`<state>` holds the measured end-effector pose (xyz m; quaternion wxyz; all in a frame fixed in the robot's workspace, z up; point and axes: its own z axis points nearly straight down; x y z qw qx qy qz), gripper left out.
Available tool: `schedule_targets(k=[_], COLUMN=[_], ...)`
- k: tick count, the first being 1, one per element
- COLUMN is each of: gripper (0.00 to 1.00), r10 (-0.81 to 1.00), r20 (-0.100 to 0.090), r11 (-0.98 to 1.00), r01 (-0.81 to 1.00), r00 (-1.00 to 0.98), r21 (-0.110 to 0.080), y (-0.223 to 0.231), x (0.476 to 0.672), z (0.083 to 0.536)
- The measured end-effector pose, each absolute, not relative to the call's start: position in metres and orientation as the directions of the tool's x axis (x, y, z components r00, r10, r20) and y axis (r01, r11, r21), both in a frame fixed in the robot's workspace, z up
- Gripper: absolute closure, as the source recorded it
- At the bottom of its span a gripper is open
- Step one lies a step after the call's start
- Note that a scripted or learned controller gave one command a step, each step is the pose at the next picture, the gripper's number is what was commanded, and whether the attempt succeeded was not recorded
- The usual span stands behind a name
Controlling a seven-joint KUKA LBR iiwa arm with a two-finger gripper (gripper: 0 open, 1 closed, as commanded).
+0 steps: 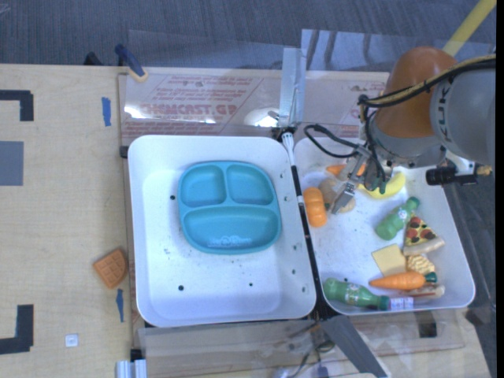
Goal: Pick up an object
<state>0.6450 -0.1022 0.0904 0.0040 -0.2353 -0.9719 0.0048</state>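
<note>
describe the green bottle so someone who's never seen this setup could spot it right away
Start at the right-hand white bin, the one crowded with toy food. Go to its near edge, at the bottom of the camera view, where the green bottle lies on its side just left of the carrot. It is the one long dark green item there, with a white label toward one end.

Blue divided plate point(229, 206) in left bin point(150, 235), waffle toy point(111, 268) on bench point(55, 211)
</note>
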Motion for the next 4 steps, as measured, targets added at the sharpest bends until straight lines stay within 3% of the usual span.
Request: schedule_targets(k=[1, 2, 3, 4], gripper=[0.0, 0.0, 0.0, 1.0], r10=[0.581, 0.76, 0.664, 0.662], r20=[-0.008, 0.0, -0.004, -0.017], r11=[0.814, 0.65, 0.747, 0.75], r01=[0.581, 0.76, 0.664, 0.662], r00=[-0.814, -0.65, -0.747, -0.749], r21=[0.002, -0.003, 0.001, 0.007], y=[-0.206, -0.179, -0.225, -0.224], x=[0.592, 0.659, 0.632, 0.636], z=[0.089, 0.088, 0.088, 0.102])
